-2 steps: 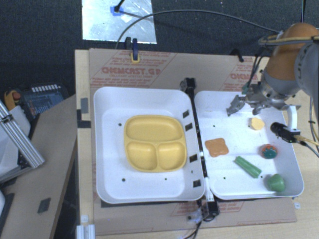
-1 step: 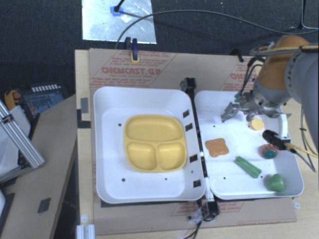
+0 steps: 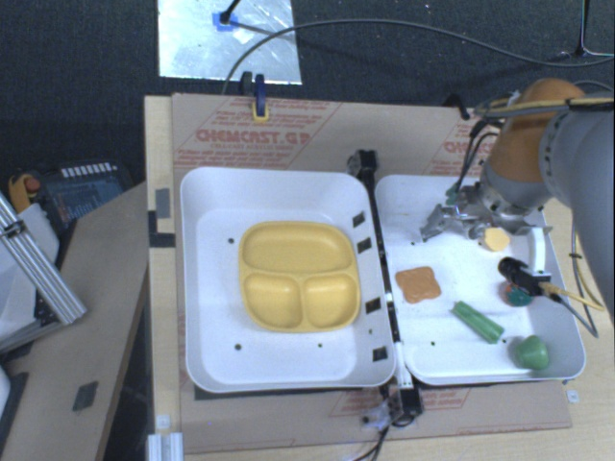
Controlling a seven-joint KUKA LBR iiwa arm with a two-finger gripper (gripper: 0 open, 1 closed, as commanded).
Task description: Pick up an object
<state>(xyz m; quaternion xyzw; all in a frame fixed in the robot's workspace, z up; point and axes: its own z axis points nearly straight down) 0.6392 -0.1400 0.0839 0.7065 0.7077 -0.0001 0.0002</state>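
Orange-brown slice, flat on the floor of the right bin at about 9 o'clock from its middle, well apart from every neighbour. Probably the easiest take, with bare white all round for a descent. Nearest to the gripper, though, a pale yellow piece at 1 o'clock, just beside the wrist and partly tucked under it, so awkward to reach from this pose. Green cylinder at 6 o'clock, lying slantwise, free on both long sides; likely to roll if nudged. Green lump in the 5 o'clock corner, close against the bin wall, hence little room on that side. Small teal thing at 3 o'clock, too small and too hidden to identify.

Gripper low over the bin at 11 o'clock, above bare floor, no object seen in its grasp; width of its opening impossible to tell from this slant. Arm reaching in from 3 o'clock, bent over the bin's far half, presumably to come down vertically. No pick made yet, by the look of it; calls next for a shift toward 6 o'clock to stand over the slice. Left bin, at 9 o'clock of the bench, holding a yellow divided tray, centred and flat, seemingly too broad for this gripper.
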